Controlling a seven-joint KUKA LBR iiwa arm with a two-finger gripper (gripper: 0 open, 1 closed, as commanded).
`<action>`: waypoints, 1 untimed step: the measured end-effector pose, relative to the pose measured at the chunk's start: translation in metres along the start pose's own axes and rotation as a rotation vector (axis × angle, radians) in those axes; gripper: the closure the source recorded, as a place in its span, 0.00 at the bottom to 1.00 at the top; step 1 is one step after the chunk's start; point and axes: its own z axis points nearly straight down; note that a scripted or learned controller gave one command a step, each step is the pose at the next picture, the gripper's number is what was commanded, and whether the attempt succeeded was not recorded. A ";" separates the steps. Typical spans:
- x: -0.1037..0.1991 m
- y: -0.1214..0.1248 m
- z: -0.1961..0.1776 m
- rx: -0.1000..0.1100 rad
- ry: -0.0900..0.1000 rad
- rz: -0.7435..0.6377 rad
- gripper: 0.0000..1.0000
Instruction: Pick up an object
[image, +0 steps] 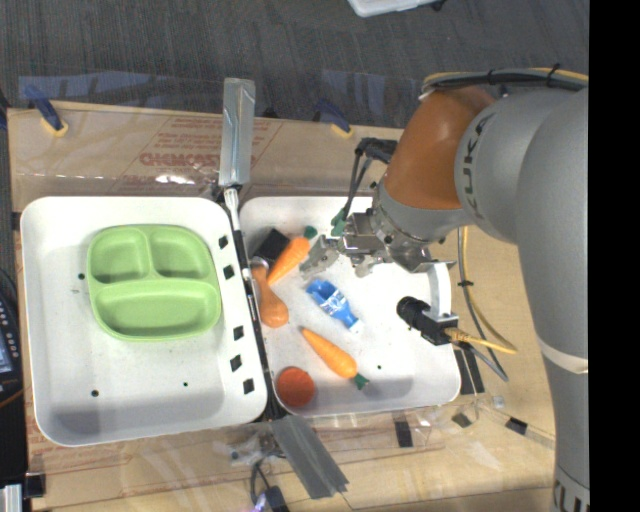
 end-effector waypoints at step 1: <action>-0.024 0.024 0.115 -0.006 -0.001 -0.104 0.00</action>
